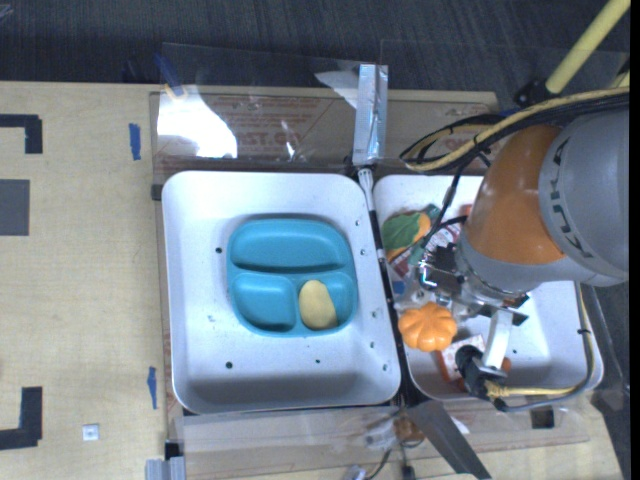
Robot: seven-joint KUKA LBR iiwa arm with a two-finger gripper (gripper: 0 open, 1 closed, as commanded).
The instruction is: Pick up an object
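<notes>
My gripper (437, 271) hangs low in the right bin (560, 358), mostly hidden under the grey and orange wrist. A small orange pumpkin (427, 327) lies just below it, close to the bin's left wall. A green and orange vegetable-like toy (405, 230) sits just above the gripper, near the divider. A dark red and black item (468, 366) lies near the bin's front edge. In the left bin (190, 268) a blue divided plate (280, 258) holds a yellow oval object (317, 304) in its lower right compartment.
The arm's bulk covers the upper right part of the right bin. Cables (450, 143) loop over the back rim of that bin. A clear plastic sheet (270, 118) stands behind the left bin. The wooden bench (80, 298) stretches to the left.
</notes>
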